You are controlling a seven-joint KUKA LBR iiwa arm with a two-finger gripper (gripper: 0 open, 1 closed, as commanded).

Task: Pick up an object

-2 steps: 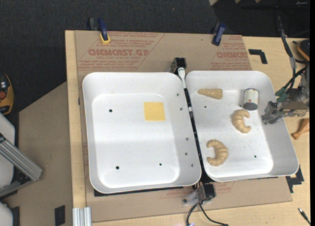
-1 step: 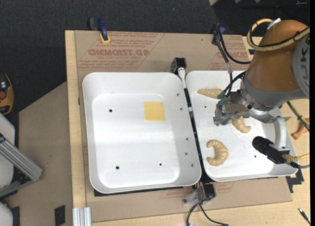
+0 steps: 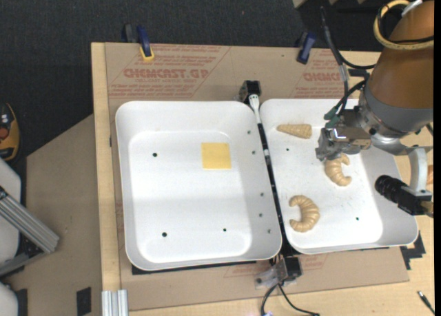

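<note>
Gripper, state indiscernible, sits directly above a croissant in the right bin.

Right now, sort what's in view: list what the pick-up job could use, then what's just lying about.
For the job:
gripper
croissant beneath it
front croissant
cone pastry
yellow square

Lying about:
blue clamps
cables

Grey arm — orange band, black cables — metal pincer.
</note>
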